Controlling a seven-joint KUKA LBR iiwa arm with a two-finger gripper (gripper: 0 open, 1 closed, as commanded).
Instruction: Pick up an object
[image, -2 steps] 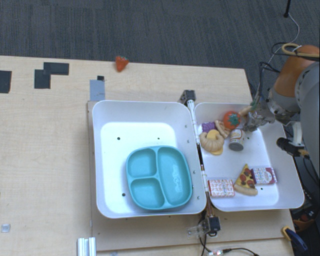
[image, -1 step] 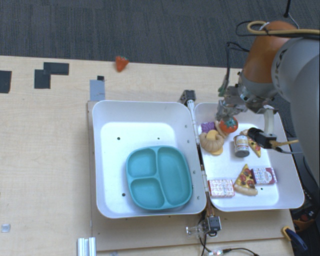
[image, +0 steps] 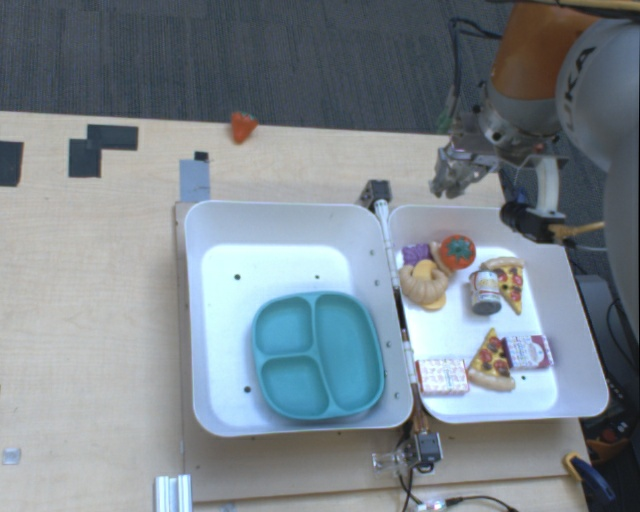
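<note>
Hovering up at about one o'clock in the frame, the hand (image: 458, 176) hung off the grey arm (image: 585, 60) with its orange band, just past the far rim of the right bin (image: 585, 400). Nothing sat between its fingers, and it touched nothing; how far apart those fingers stood I could not tell, they were too small and blurred to read.

Down in that right bin lay all the pickable goods. Closest to the hand, at the bin's eleven o'clock, a croissant (image: 424, 284) rested against a small purple item (image: 416, 254), with a red tomato (image: 457, 252) just beside them toward three o'clock. Near the middle stood a little tin can (image: 485, 294), touching a pizza slice (image: 508, 281) on its three o'clock side. Toward six o'clock a second pizza slice (image: 492, 361) lay between a pink-checked packet (image: 442, 375) and a red-and-white carton (image: 528, 352).

Over in the left bin (image: 215, 330), a teal divided plate (image: 318, 353) sat toward five o'clock, three compartments showing.

Out on the desk (image: 90, 300), well away at eleven o'clock, a small red piece (image: 243, 126) lay on its own.
</note>
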